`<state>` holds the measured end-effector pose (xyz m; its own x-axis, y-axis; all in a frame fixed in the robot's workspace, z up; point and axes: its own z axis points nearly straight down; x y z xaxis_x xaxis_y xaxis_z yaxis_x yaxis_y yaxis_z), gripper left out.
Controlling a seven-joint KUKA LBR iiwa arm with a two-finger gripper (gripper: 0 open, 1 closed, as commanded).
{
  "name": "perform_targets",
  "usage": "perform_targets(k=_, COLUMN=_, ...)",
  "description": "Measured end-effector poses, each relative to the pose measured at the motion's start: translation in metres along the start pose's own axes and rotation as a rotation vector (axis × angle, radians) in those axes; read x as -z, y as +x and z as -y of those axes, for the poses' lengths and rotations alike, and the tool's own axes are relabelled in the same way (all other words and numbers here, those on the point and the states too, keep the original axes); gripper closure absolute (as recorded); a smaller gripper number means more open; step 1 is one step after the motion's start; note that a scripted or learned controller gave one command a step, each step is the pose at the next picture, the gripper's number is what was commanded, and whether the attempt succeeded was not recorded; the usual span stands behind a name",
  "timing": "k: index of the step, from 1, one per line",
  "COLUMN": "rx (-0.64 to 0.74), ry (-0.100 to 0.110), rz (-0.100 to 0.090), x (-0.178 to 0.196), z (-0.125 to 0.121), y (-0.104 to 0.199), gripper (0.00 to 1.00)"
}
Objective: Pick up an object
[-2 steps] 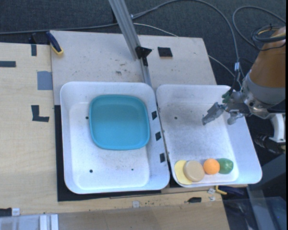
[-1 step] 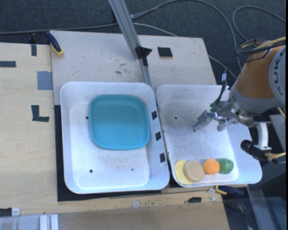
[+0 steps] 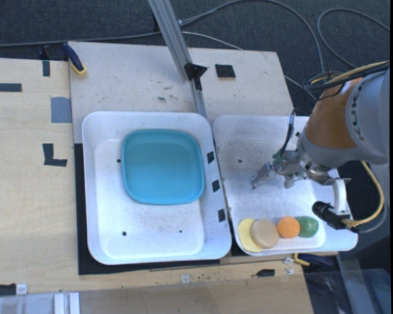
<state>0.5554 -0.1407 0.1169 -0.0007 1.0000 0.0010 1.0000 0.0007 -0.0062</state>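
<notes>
End effector: the end effector [image 3: 273,173] hangs over the right bin [image 3: 249,139], above its bare middle, with two fingers spread apart and nothing between them; one finger [image 3: 259,178] slants toward the left bin, the other sits close under the wrist.
Arm: the grey arm [image 3: 354,120] with an orange band reaches in over the right bin's far side from the left bin.
Objects: four small things lie in a row along the right bin's near rim, below the end effector and apart from it. A yellow disc [image 3: 245,234] lies nearest the left bin, a tan round [image 3: 264,232] overlaps it, then an orange ball [image 3: 288,227], then a green ball [image 3: 308,226], each touching the next.
Left bin: the left bin [image 3: 105,241] sits just beside the right bin and holds a blue plate [image 3: 162,166] lying flat.
Tabletop: the tabletop [image 3: 26,175] carries both bins.
Pole: a grey pole [image 3: 173,31] slants down to the gap between the bins, at the right bin's far corner.
</notes>
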Motion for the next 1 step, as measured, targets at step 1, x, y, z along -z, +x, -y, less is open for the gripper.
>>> perform_targets(k=1, rx=0.001, ry=-0.005, rz=0.001, x=0.0129, z=-0.0014, y=-0.0001, gripper=1.0)
